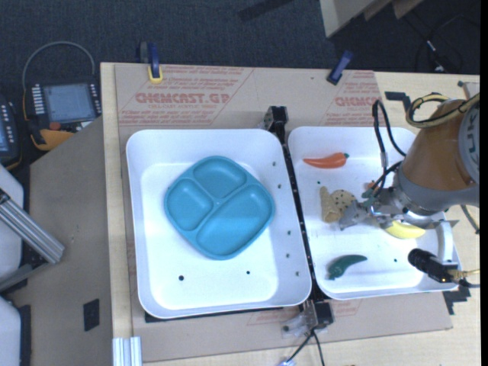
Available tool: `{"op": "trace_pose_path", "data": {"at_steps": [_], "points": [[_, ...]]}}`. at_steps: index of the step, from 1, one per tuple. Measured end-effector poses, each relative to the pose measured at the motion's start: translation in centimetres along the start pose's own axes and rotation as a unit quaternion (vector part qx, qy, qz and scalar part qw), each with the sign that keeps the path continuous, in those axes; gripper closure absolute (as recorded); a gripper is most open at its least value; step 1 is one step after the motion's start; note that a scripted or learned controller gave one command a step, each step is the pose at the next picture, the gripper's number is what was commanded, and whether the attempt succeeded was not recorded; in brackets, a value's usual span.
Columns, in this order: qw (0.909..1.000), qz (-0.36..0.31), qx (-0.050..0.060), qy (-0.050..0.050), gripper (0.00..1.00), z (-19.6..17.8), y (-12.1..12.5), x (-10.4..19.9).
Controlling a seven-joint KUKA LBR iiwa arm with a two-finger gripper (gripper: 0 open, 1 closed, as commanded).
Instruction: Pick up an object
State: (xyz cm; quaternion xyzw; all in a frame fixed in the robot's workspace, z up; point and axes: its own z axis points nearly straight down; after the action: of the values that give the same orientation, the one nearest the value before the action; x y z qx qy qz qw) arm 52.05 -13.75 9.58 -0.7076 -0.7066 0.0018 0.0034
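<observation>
I have the arm (pixel 442 158) reaching in from three o'clock over the right bin (pixel 335 284), its orange band sitting above the wrist. The gripper (pixel 358 213) is low inside that bin, just beside a tan, speckled piece (pixel 335 203) that lies near the bin's middle. The fingertips look to be right against the piece's four o'clock edge, but I cannot tell whether the jaws are spread or pressed together; the metal there is small and blurred, and I see nothing clearly pinched between them.

Other candidates lie around it. A red chili pepper (pixel 326 159) rests toward twelve o'clock of the bin, well apart from the gripper. A dark green pepper (pixel 345 264) lies at six o'clock, near the front wall. A yellow, banana-like item (pixel 404 230) peeks out from under the wrist at about three o'clock of the gripper, partly hidden by the arm.

The left bin (pixel 152 280) holds a blue divided plate (pixel 219 205) sitting roughly central, flat, with three compartments. Both bins sit side by side on a cardboard-covered bench (pixel 229 94).
</observation>
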Motion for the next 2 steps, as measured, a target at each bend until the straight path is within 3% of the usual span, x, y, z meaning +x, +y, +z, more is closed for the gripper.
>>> {"op": "trace_pose_path", "data": {"at_steps": [1,2], "points": [[1.0,0.0,-0.002,0.0,0.0,1.2,0.0,0.0],[1.0,0.0,-0.004,-0.001,1.0,0.1,0.0,0.0]]}}
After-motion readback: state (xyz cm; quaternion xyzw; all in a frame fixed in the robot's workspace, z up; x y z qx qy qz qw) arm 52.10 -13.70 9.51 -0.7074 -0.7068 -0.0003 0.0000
